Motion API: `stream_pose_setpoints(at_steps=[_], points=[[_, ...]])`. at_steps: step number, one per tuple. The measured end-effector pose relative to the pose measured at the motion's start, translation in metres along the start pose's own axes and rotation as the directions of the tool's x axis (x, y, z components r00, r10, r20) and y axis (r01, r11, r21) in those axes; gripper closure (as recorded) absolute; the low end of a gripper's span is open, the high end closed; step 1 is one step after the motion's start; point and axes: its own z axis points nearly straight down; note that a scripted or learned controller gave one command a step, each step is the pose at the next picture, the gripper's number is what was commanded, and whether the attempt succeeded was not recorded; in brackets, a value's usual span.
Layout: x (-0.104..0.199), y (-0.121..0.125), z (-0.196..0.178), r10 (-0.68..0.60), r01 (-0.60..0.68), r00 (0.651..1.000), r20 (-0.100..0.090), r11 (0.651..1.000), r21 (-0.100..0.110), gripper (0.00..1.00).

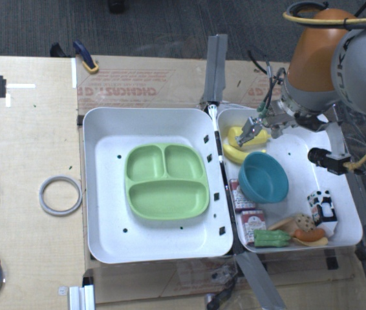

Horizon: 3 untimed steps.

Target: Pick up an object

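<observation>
A grey KUKA arm with an orange band reaches in from the right, its gripper (253,132) lowered over the far end of the right bin (299,148), fingers slightly parted directly above a yellow banana (240,148); nothing sits between them. Just beside the banana lies a blue bowl (264,177). Nearer the front of that bin are small red-and-white boxes (247,212), a green toy (272,238), an orange piece (311,236), a tan cookie-like item (294,223) and a black-and-white toy (322,205). The left bin (99,192) holds a green divided plate (167,181). A tape ring (60,194) rests on the bench, well apart
</observation>
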Motion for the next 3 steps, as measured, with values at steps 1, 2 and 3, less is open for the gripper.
stream_pose_setpoints(at_steps=[1, 2, 3], points=[[-0.038, -0.027, 0.1, -0.03, 0.03, 1.0, -0.001, 1.0, 0.001, 0.0], [-0.038, -0.027, 0.1, -0.03, 0.03, 1.0, -0.001, 1.0, 0.0, 0.0], [-0.035, -0.061, 0.099, 0.085, -0.085, 0.996, 0.0, 0.996, -0.005, 0.0]])
